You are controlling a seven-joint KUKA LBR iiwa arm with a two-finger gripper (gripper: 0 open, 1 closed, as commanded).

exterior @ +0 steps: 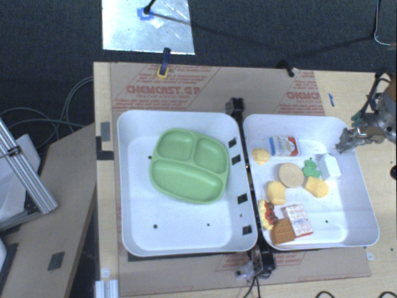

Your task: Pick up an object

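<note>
With the claw point(347, 143) poised at the right bin's point(360, 228) far rim, its state impossible to tell, the toy foods crowd just leftward, so a descent might wedge between the round cracker point(289, 174) and green piece point(309, 167).

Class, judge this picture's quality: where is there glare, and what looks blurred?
Camera view: glare whitens the metal sheet at the top; the gripper at the right edge is blurred; the small food items in the right bin look soft, labels unreadable.
</note>
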